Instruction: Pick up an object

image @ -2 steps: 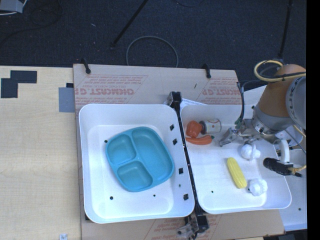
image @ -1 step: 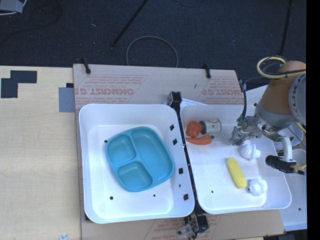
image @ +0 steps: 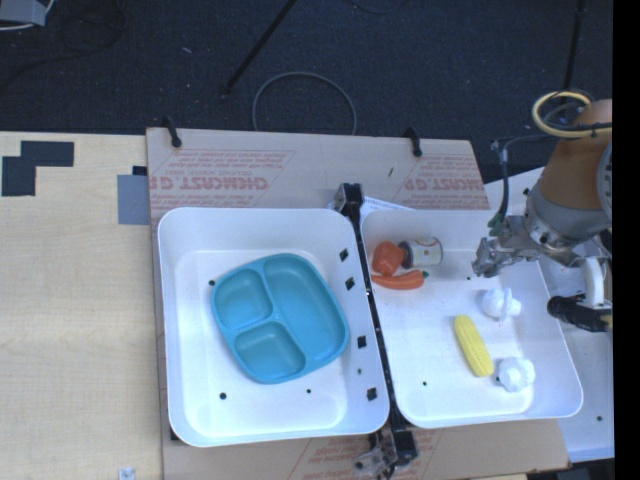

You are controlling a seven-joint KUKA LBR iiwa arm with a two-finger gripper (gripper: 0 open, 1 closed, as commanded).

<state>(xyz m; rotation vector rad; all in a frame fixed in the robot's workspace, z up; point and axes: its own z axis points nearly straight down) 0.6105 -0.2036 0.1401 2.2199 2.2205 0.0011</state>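
Cardboard under two white bins backs the scene: in the right bin (image: 560,408) a corn cob (image: 473,344) lies near its front right corner, so the gripper (image: 492,256), hovering at the far right edge, must still descend onto it.

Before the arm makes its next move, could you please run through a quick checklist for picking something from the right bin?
1. Objects present in right bin: ok; corn cob, carrot, two white pieces.
2. Gripper over right bin: ok, near its far edge.
3. Object held: not ok, nothing seen in it.
4. Corn cob free of neighbours: ok, lies apart.
5. Carrot free: not ok, touches orange item.
6. Gripper opening: cannot tell.
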